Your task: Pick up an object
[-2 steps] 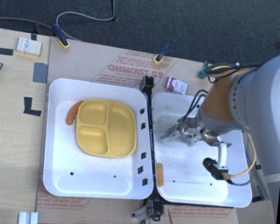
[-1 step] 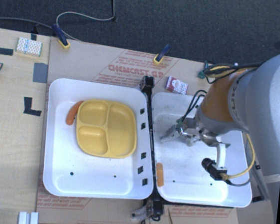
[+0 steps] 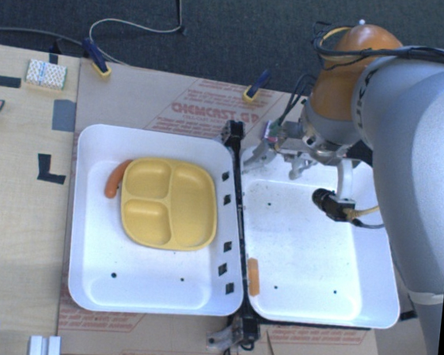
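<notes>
Carrot [image 3: 253, 276] against right bin [image 3: 366, 308] left wall.

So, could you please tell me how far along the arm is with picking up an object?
Nothing looks picked yet. The yellow divided plate and an orange carrot beside it lie in the left bin; another orange piece lies at the right bin's left edge. The claw is over the right bin's far rim, with nothing visibly between it. Reaching, grasping and lifting remain.

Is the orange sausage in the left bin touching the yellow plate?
Touching. The camera view shows the sausage lying against the left edge of the yellow plate, no white gap between.
</notes>
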Robot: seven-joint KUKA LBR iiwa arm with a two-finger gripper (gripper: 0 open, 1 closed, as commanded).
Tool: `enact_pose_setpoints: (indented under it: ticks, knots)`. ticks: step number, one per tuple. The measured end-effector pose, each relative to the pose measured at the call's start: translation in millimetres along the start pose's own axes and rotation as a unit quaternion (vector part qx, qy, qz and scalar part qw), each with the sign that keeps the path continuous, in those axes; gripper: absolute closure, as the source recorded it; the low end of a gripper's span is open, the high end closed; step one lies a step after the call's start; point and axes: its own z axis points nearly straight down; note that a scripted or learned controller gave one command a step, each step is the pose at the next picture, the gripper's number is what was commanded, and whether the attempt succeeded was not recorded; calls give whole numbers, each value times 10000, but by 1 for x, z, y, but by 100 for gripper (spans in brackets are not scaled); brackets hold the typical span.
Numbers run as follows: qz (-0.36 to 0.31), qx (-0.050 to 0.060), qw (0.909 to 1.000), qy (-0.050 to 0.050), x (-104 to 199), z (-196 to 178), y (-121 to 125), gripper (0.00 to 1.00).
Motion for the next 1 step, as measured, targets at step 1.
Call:
enact_pose_setpoints:
  ticks: [1]
  knots:
    - [15, 3, 10000, -11, -72, 100, 24, 0]
